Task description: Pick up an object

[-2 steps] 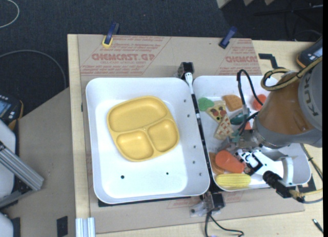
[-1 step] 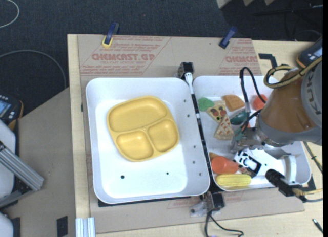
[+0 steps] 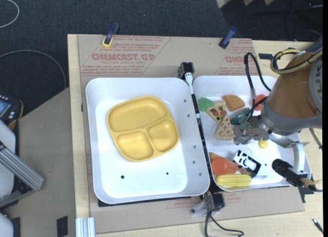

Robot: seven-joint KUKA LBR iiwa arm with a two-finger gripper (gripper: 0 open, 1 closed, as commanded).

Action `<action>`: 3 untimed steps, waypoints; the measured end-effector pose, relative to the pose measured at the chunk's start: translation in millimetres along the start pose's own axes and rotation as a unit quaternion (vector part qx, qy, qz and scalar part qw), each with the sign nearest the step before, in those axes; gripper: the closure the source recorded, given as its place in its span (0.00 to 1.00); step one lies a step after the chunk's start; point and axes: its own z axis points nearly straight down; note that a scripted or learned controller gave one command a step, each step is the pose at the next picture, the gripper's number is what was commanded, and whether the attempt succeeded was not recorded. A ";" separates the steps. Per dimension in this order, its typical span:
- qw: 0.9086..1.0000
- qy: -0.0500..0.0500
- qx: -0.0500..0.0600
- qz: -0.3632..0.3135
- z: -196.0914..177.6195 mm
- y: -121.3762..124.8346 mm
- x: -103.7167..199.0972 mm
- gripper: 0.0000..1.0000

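**K:** Pizza slice [image 3: 224, 127] is our nearest candidate — it lies in the right bin [image 3: 225, 83], just left of the gripper [image 3: 248, 132] and a touch toward the far wall.

**M:** Agreed. We read its long axis as running near-to-far, crust end toward the front of the bench, point tilted up toward the smaller pizza piece [image 3: 217, 112]. So the fingers would want to close across it, left-right.

**K:** Gripper state?

**M:** We cannot tell. Dark fingers against dark clutter, and the arm [image 3: 293, 100] hangs over much of that side. Nothing visibly between them, so we call no grasp.

**K:** Other options close by?

**M:** Small yellow piece [image 3: 263, 143] sits just right of the gripper, near-touching. Orange toy [image 3: 222, 165] and corn cob [image 3: 233, 180] lie toward the front wall, well below it. Green piece [image 3: 205, 103] and bread roll [image 3: 234, 102] are farther back.

**K:** Left bin [image 3: 102, 98]?

**M:** Yellow divided plate [image 3: 142, 127] there — well apart, across the divider. Not our pick.

**K:** So a short shift left, slightly back, then down.

**M:** That's our judgement. Risk: the slice is flat and may slip out.
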 end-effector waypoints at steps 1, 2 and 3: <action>1.000 0.000 -0.002 0.000 -62.9 -2.9 -0.3 1.00; 1.000 0.000 0.000 0.000 -77.9 -2.0 -0.2 1.00; 1.000 0.000 -0.002 -0.001 -79.6 59.6 10.7 1.00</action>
